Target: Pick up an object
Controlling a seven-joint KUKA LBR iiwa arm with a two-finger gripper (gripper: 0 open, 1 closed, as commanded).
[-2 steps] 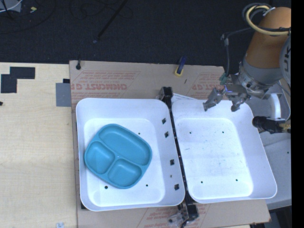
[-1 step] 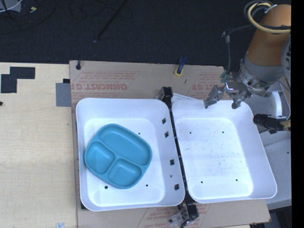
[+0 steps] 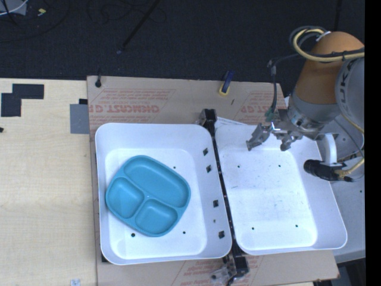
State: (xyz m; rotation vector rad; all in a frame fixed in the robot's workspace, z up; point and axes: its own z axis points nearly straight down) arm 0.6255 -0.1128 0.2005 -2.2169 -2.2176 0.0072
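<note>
You have the arm reaching in from the right, its orange band above the wrist and grey housing beside it, with cables looping over the top. The jaws hang over the far edge of the right bin, near its back left corner. You can see the two fingers spread apart, one pointing down-left and one further right, and nothing sits between them.

The thing for you to pick is the blue tray, a rounded plate with three compartments. It lies flat in the left bin, toward that bin's left and middle, turned at a slant to the walls. It is well apart from the jaws, with the divider between the two bins lying between them.

The two white bins sit side by side on a cardboard sheet printed with red lettering, which rests on the pale wooden desk. A row of small black clips runs along the seam where the bins meet. A small blue and yellow clamp sits at the far edge of the cardboard.
</note>
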